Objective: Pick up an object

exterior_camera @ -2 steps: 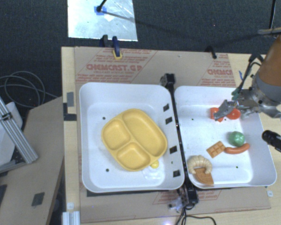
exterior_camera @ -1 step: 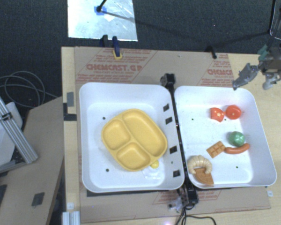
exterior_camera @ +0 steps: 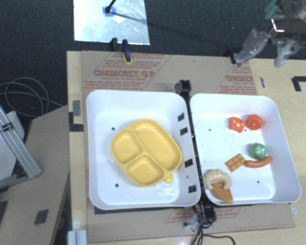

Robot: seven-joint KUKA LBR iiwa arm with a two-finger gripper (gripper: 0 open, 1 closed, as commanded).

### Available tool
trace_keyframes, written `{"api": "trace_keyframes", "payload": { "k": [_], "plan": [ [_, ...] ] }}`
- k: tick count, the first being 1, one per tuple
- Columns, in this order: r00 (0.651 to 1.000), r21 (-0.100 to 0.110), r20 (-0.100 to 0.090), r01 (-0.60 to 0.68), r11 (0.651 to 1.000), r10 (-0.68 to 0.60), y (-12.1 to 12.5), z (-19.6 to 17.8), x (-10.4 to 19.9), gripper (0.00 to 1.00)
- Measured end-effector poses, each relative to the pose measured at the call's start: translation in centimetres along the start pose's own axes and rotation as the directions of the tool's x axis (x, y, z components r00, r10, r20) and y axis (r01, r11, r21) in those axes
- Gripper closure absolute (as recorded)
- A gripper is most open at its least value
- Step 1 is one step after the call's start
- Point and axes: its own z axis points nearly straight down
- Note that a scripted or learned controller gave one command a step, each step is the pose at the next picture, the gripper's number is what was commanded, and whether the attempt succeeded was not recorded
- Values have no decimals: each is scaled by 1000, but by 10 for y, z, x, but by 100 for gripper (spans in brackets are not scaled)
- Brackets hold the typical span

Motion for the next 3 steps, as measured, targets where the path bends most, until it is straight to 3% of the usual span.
{"api": "trace_keyframes", "payload": {
  "k": [1,2,3],
  "plan": [
    [1000,17,0,0,1000,0,-34,8,97,0],
    [1000,30,5,-4,1000,4,-60,142,176,0],
    [1000,15,1,-12,1000,12,-57,123,171,100]
  ]
}}
